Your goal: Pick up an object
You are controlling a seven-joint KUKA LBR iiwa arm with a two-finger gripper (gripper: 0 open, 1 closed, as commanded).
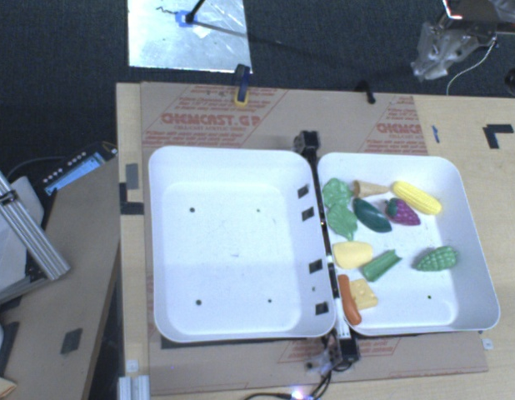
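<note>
The arm's wrist (457, 23) sits at the view's top right, off the tabletop, its jaws too blurred to tell their state, and the toy food lies well below and left of it in the right bin (470, 223), the corn (417, 197) nearest.

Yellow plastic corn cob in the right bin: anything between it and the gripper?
Nothing visible. The gripper sits up past the bench's far right corner. The yellow plastic corn cob lies exposed near the right white bin's far side, touching only the purple grape bunch.
</note>
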